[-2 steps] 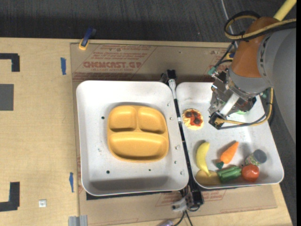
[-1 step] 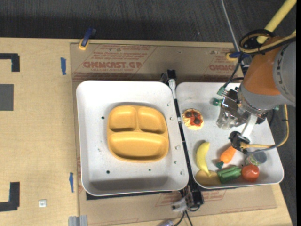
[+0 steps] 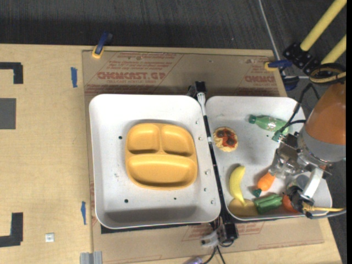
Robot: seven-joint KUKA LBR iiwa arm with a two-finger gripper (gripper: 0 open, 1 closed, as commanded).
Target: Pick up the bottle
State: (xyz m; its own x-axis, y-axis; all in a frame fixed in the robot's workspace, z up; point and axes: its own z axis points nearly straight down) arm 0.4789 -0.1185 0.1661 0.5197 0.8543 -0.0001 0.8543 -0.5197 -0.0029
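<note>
Here, two white bins sit side by side on a brown cardboard sheet on the bench. The left bin (image 3: 104, 147) holds a yellow tray (image 3: 161, 153) with three sections, one wide part at the front and two smaller parts behind it. The right bin (image 3: 242, 106) holds the small toys. The bottle (image 3: 268, 123) is green and see-through, and it lies on its side near the back of the right bin, with its green cap pointing left. The arm (image 3: 330, 122) comes in from the right, and its orange band hangs over the right edge of that bin. The gripper (image 3: 281, 166) is low in the bin, in front of the bottle and apart from it, just above a little orange carrot (image 3: 265, 182). No toy can be seen held by the gripper, and whether it is open or closed cannot be told from this view. A small pizza (image 3: 225, 138) with red sauce lies near the wall between the bins. A yellow banana (image 3: 237, 183) lies in front of the pizza. A green pepper (image 3: 268, 203) lies along the front wall of the right bin, with a red-orange toy (image 3: 288, 203) just beside it. Blue clamps hold the cardboard at the back edge.
</note>
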